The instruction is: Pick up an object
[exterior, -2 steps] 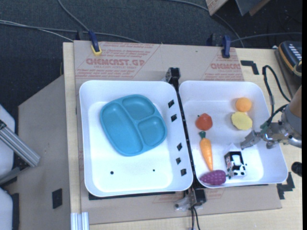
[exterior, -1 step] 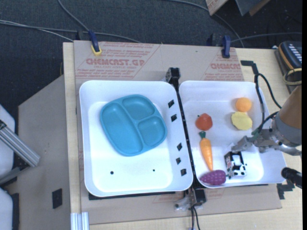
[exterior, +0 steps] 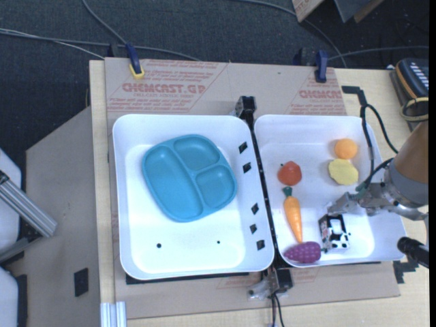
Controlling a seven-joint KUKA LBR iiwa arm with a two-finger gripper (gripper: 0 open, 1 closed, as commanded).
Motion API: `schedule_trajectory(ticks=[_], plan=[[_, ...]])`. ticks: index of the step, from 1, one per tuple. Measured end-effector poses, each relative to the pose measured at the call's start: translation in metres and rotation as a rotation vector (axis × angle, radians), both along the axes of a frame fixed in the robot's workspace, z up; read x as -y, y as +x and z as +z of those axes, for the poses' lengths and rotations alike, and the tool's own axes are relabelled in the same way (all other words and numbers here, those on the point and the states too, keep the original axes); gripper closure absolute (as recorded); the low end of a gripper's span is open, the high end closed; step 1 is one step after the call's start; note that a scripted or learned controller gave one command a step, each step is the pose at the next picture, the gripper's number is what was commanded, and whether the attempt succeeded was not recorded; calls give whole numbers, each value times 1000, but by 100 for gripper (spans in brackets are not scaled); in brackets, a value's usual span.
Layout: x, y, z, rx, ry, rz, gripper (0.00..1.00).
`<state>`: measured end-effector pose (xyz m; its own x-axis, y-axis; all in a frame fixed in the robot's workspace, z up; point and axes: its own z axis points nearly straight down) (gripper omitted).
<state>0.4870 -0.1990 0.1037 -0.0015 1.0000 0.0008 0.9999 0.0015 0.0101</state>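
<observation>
Bins sit side by side on the counter (exterior: 102,182), the left bin (exterior: 129,251) carrying a blue divided plate (exterior: 189,176) and the right bin (exterior: 272,131) holding the loose items, presumably so picks come from one and go to the other. In the right bin lie an orange ball (exterior: 346,148), a yellow lemon-like piece (exterior: 343,172), a red tomato-like piece (exterior: 289,173), a carrot (exterior: 293,214), a purple piece (exterior: 302,253) and a black-and-white toy (exterior: 334,231). The arm enters at centre right, and the gripper (exterior: 346,205) hangs low over the bin's lower right part. The toy lies just below and left of it (the likeliest target, in my judgement). How far the gripper is open cannot be told, and nothing is seen held.
</observation>
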Motion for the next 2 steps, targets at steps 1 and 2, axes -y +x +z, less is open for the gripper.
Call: schedule_trajectory(ticks=[1,2], plan=[[-2,3,12,9,3,0,100],[-3,-5,68,-5,-3,0,100]])
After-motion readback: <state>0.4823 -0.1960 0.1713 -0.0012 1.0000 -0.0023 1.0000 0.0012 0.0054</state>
